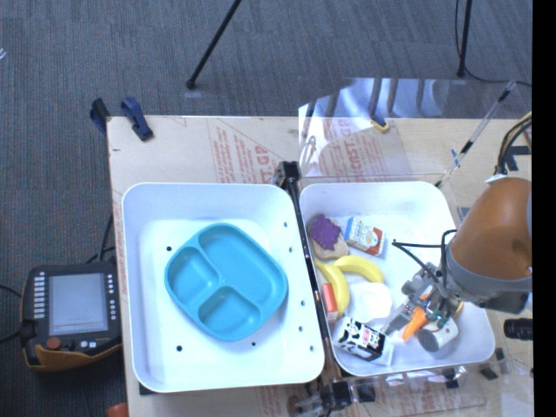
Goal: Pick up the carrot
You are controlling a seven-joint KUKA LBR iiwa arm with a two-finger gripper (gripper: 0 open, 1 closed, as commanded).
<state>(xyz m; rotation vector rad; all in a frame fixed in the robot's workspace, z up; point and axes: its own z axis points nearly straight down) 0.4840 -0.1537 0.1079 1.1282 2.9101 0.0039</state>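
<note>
Viewing right bin (408,194), we see carrot (414,321) pinched between fingers of end effector (423,314), beside banana (347,276).

Dark grey carpet (104,33) with a fine ribbed weave covers the floor around the worktop (217,146), whose bare top is pale brown board printed with faded red lettering. 2 thin black stand legs (217,33) slant across the carpet beyond the worktop's far edge, 1 near the middle and 1 toward the right. A blue clamp (135,118) and a black one (100,111) grip the far left corner. On the floor by the worktop's left edge lies a grey handheld screen unit (74,311) with a dark cable. Light is even and soft.
</note>
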